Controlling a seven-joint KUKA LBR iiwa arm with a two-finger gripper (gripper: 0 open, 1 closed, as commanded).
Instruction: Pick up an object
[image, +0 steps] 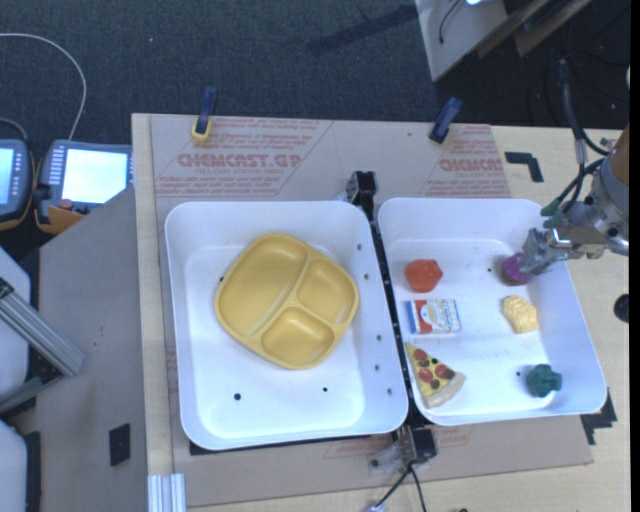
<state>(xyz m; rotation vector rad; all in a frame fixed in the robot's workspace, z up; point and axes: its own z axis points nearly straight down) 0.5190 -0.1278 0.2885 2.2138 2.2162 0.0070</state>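
In the camera view, the gripper (530, 256) is low in the right bin (480, 215), against a purple object (514, 267); whether it grasps it cannot be told. A yellow divided plate (287, 299) lies in the left bin (200, 330).

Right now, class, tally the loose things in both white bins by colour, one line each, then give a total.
Yellow: 2, divided plate, corn-like piece
Red: 1
Purple: 1
Green: 1
Multicoloured: 2, carton, pizza slice
Total: 7
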